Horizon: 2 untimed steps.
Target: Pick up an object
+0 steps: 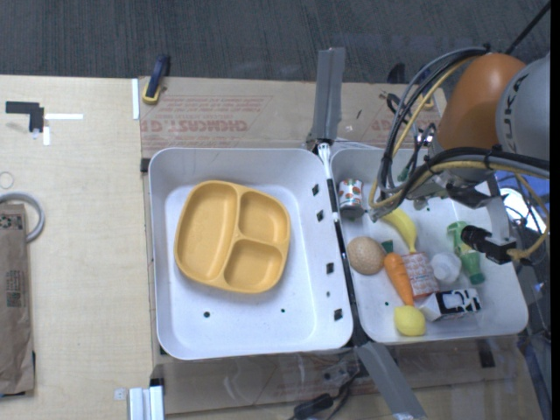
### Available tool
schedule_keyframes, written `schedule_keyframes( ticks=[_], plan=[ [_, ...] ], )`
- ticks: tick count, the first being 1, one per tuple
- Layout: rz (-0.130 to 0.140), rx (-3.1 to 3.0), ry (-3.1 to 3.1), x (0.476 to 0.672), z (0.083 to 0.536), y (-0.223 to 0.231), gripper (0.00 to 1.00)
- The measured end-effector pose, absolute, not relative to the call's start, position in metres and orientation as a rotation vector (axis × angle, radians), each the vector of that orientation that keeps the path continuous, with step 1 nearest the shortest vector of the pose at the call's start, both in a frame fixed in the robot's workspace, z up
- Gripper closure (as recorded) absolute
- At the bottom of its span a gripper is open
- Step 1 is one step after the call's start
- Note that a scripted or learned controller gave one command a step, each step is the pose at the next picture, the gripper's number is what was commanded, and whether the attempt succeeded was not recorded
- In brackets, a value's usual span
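Note:
The right bin (516,318) holds several small objects. A yellow banana (402,227) lies near its middle, with a tan egg-shaped item (366,255) to its left. An orange carrot (399,276) and a yellow lemon (409,320) lie nearer the front. A small can (350,192) stands by the left wall. A green bottle (464,245) and a black-and-white box (455,303) lie to the right. My gripper (416,196) hangs under a tangle of cables over the back of this bin, just above the banana.
A yellow divided plate (233,235) sits in the left bin (175,322). A metal divider bar (328,94) runs between the bins at the back. The arm's orange band (477,103) and cables overhang the right bin's back corner. A brown paper bag (13,296) lies far left.

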<state>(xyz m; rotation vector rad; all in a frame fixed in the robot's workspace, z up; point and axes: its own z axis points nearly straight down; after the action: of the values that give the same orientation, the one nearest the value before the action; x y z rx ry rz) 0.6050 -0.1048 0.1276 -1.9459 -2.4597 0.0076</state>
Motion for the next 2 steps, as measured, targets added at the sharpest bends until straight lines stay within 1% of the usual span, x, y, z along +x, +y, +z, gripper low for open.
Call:
schedule_keyframes(
  ticks=[1,2],
  plan=[
    [0.013,-1.95,-2.454,0.605,0.133,-0.108,1.0],
    [0.009,-2.06,-2.369,0.659,0.205,-0.116,1.0]
  ],
)
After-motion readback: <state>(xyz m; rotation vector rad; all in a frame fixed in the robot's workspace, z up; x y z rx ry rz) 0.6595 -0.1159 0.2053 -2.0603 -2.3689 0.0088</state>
